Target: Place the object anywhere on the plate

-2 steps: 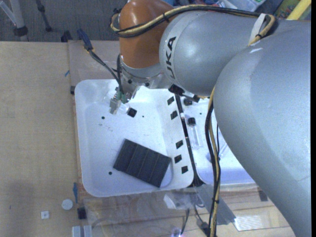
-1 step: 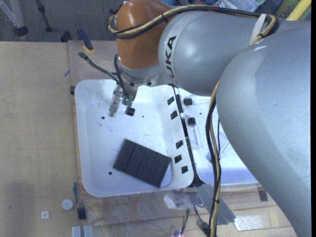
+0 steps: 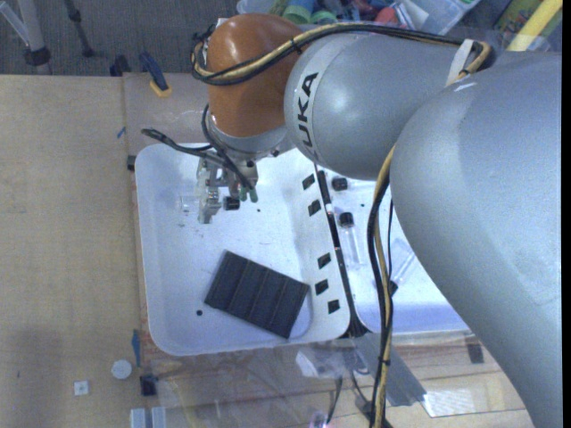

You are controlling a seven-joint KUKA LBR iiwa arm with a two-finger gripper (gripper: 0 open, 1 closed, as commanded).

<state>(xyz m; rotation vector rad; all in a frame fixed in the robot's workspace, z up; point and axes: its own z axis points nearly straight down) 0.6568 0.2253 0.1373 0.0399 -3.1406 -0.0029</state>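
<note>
you are looking at the gripper [image 3: 212,201] hanging over the upper left part of the left bin [image 3: 161,266], just under the orange band [image 3: 245,69] of the arm. whether the claw is spread or closed, you cannot tell; it is small and tangled with cables, and nothing is showing between its tips.

the dark ribbed slab [image 3: 257,293] is lying flat on the bin floor, lower centre of the frame, well apart from the gripper. whether this is the plate or the object, you cannot tell; no other loose thing is showing clearly.

judging by its look, it is stiff, thin and fairly light, not fragile, with grooves that may be giving some grip. lying flat, it is offering little to pinch; you would probably be taking it across a short edge or a lifted corner.

the big grey arm is covering most of the right bin [image 3: 419,315], so whatever is lying there is staying hidden from you.
</note>
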